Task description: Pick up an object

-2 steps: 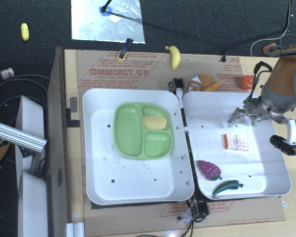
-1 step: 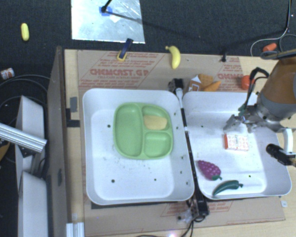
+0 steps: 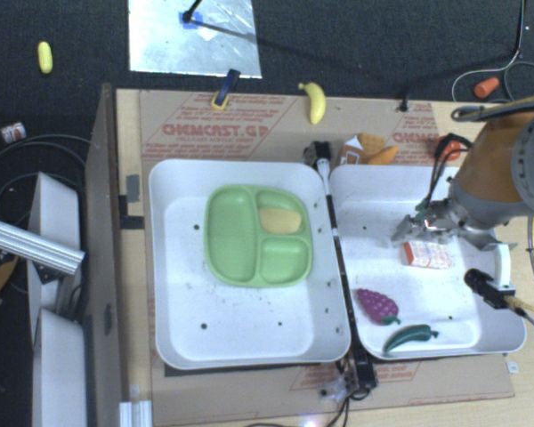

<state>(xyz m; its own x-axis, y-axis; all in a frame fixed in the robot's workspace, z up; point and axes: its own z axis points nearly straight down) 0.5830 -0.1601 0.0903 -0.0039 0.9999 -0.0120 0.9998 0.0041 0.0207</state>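
White plastic, two shallow bins on your counter (image 3: 160, 118): the left bin (image 3: 182, 327) carries a green divided plate (image 3: 249, 254) with a pale yellow piece (image 3: 281, 219) lying in its upper right compartment; the right bin (image 3: 498, 332) carries three loose items, namely a small red-and-white carton (image 3: 426, 254) near the middle, a purple grape bunch (image 3: 378, 305) toward the lower left, and a dark green pepper (image 3: 409, 335) just below the grapes. Your gripper (image 3: 421, 228) sits low inside the right bin, directly above and just beside the carton's upper edge, under the grey arm (image 3: 507, 176) with its orange band. Whether the gripper's two tips stand apart or together cannot be told from this slant; metal and shadow merge there. Nothing is seen between them, so you should log no item as held. All three items lie flat on the bin floor. Progress, as a judgement: approach made, with the carton the likeliest candidate; grasp and lift remain outstanding. Outside the bins, note a yellow banana (image 3: 315, 102) at the counter's far edge, an orange object (image 3: 381, 154) behind the right bin, and a second small yellow item (image 3: 44, 57) on the dark floor.
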